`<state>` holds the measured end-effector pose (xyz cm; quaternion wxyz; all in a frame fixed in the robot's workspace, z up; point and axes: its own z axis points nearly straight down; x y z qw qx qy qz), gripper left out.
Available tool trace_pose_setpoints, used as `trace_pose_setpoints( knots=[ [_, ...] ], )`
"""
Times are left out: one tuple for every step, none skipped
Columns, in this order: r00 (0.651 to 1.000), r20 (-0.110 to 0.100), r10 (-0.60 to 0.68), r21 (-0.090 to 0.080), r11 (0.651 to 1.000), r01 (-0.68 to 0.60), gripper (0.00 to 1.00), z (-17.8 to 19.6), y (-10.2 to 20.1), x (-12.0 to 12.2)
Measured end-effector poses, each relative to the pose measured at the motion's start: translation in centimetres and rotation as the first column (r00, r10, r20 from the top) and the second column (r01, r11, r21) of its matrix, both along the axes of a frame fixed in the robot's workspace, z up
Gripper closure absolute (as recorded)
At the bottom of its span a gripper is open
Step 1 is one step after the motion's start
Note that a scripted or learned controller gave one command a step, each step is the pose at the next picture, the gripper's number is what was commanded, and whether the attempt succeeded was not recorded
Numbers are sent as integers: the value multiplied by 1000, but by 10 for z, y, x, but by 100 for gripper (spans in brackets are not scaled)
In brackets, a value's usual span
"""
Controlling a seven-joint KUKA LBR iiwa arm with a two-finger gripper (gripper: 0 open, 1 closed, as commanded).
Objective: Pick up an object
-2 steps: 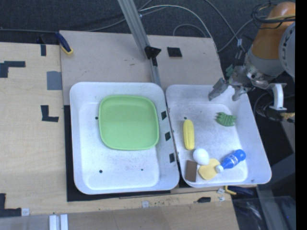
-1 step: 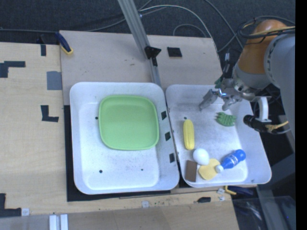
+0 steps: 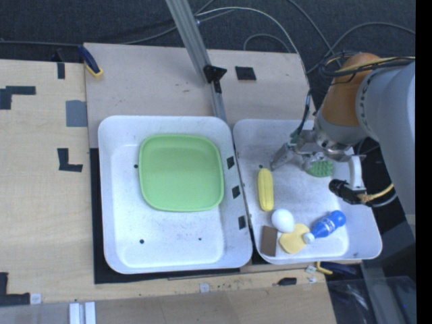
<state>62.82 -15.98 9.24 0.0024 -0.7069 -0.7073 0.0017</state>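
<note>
Your nearest target, a green ridged object [image 3: 319, 168], sits in the right bin [image 3: 251, 135] near its far right wall, partly hidden under the gripper [image 3: 297, 155], so its axis is unclear. You can't tell whether the gripper is spread or closed. A yellow corn cob [image 3: 266, 189] lies lengthwise mid-bin with bare floor around it; the left bin [image 3: 121, 201] holds a green plate [image 3: 181, 172].

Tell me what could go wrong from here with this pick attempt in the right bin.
The end effector sits low at the far side of the right bin, beside a green object partly hidden under it, so a grasp there may slip. The white egg, yellow piece, brown block and blue bottle are crowded together; reaching in could knock neighbours.
</note>
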Motion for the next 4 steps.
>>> trace_pose_setpoints(
  knots=[
    [1000,5,1,-1,1000,-1,100,13,0,2],
    [1000,10,0,-2,1000,0,100,75,-6,4],
    [1000,9,0,-2,1000,0,100,118,-4,-1],
    [1000,8,0,-2,1000,0,100,151,-4,0]
  ],
)
